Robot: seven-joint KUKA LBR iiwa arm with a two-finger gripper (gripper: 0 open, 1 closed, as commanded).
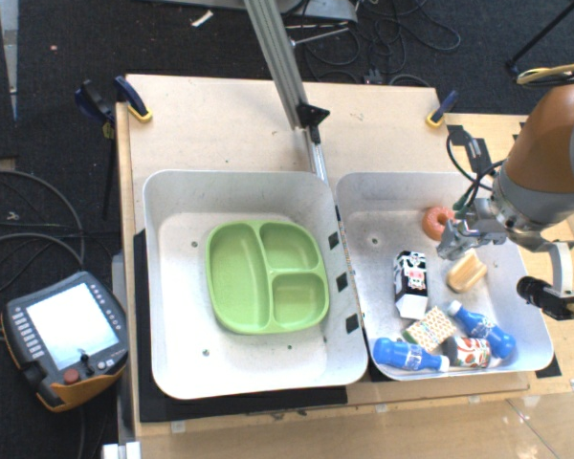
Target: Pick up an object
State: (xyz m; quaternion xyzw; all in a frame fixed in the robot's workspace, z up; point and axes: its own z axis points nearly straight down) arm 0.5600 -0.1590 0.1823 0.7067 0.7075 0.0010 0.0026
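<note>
On the bench (220,122), operator, your stock runs from largest to smallest as follows.

Arm (550,161): grey with an orange band, reaching in from the right and bent over the far part of the right bin.

Left bin (172,208): shallow, white, bearing one item.

Right bin (364,208): shallow, white, touching the left bin along its inner edge, bearing all the small goods.

Green divided plate (268,275): three compartments, lying flat near the middle of the left bin.

Blue bottle (407,355): on its side at the near left of the right bin.

Second blue bottle (480,328): on its side to the right, with what looks like a red-and-white label at its near end.

Black-and-white carton (411,283): lying near the bin's centre.

Patterned box (430,330): small, tilted, between the two bottles.

Tan block (467,273): pale, bread-like, just near of the gripper (456,237).

Orange ball-like object (434,221): far part of the bin, just left of the gripper.

Gripper state: you cannot tell whether the pincer is wide or narrow; nothing is seen held in it.

Step in hand, as a judgement: approach, with no pick made. The tool hangs low between the orange object and the tan block, the likeliest targets. Your next move calls for settling on one of them, centring over it, descending and closing. Watch for the neighbouring item being nudged and the round one rolling away.
</note>
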